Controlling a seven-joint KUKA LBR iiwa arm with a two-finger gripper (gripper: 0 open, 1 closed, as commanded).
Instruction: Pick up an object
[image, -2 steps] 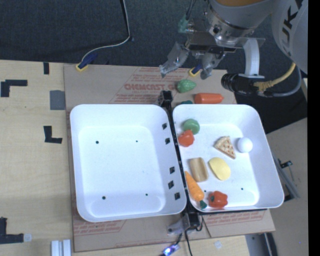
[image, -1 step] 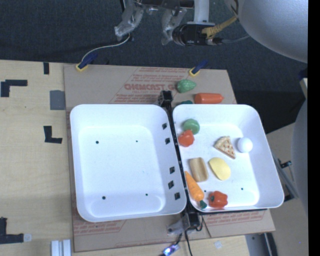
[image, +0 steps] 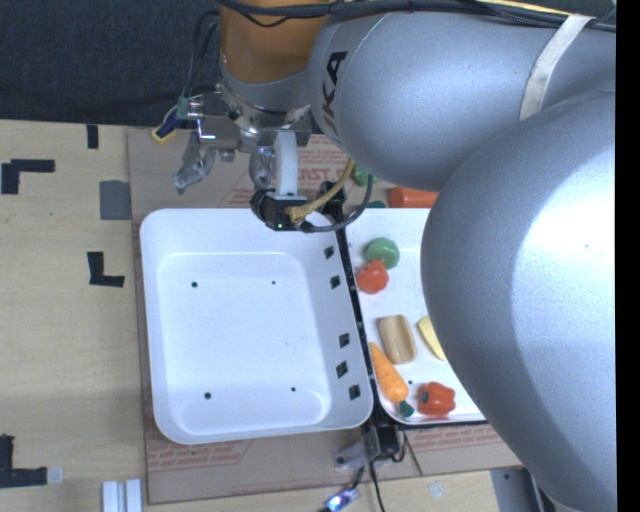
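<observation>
Two white bins (image: 160, 300), one carrot (image: 388, 377)

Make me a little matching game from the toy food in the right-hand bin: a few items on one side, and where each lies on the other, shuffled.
Items:
1. carrot
2. green ball
3. bread roll
4. red pepper

Places:
A. farthest up the bin, just above a red tomato
B. near the bin's bottom edge, right of the carrot's leafy end
C. along the bin's left wall, slanting down
D. mid-bin, just above and right of the carrot

Pairs: 1-C, 2-A, 3-D, 4-B
</observation>
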